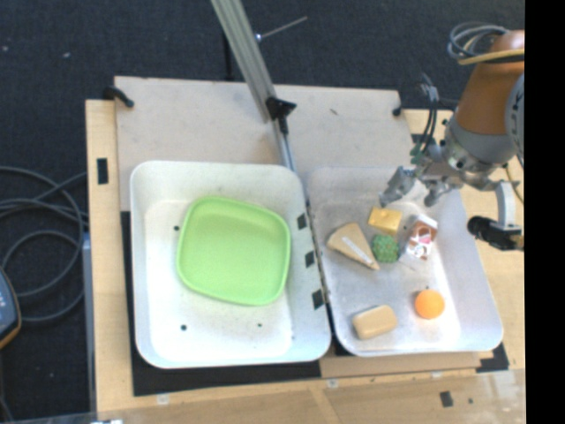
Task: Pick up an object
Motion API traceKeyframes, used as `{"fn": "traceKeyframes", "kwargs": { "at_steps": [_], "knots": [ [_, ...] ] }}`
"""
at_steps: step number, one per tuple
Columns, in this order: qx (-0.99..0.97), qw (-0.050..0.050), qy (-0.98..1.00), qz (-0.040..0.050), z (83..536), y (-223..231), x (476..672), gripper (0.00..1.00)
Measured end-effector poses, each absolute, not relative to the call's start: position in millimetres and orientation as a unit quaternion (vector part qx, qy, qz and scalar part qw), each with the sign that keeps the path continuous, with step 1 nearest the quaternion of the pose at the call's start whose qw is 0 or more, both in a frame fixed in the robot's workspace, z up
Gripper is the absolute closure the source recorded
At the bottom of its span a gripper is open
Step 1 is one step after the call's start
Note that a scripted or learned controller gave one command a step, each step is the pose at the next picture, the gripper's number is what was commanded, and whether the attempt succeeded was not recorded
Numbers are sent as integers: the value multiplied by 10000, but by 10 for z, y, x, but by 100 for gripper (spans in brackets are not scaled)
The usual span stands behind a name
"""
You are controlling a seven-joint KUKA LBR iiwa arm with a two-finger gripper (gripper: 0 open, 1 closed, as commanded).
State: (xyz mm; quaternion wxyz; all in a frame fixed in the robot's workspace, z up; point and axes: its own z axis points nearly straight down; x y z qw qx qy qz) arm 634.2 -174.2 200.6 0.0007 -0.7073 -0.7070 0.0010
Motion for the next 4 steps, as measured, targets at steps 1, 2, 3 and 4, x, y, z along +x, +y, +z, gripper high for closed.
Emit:
{"fn": "traceKeyframes", "kwargs": {
  "at_steps": [1, 2, 3, 4],
  "knots": [
    [-7072, 8, -7070, 10, 1581, -1768, 6364, 0],
    [-7073, 14, -7069, 13, 1057, -1770, 6353, 0],
    [-7074, -11, -7068, -6, 1195, -1778, 6370, 100],
    [-7073, -27, -7069, -17, 1827, -1789, 6348, 100]
  ]
}}
